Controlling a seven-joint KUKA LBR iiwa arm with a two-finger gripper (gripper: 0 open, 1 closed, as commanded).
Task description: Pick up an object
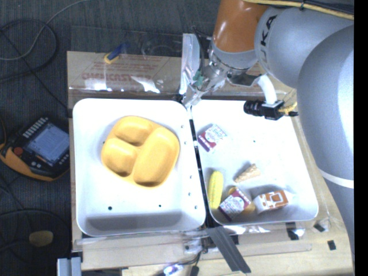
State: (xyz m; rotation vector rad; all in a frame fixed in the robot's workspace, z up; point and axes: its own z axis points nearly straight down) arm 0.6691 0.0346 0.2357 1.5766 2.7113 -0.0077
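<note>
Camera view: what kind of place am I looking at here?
Probably a robotics lab test bench: a KUKA arm hangs over two white bins of toy food, and a teach pendant lies among cables on the floor.

Bins (132, 217): smooth white plastic, slight sheen. Yellow moulded piece (140, 150): glossy plastic. Corn cob (215, 190): bumpy, shiny plastic. Small packets (211, 137): printed, glossy wrap. Arm (313, 50): satin grey casing, orange band glossy.
</note>
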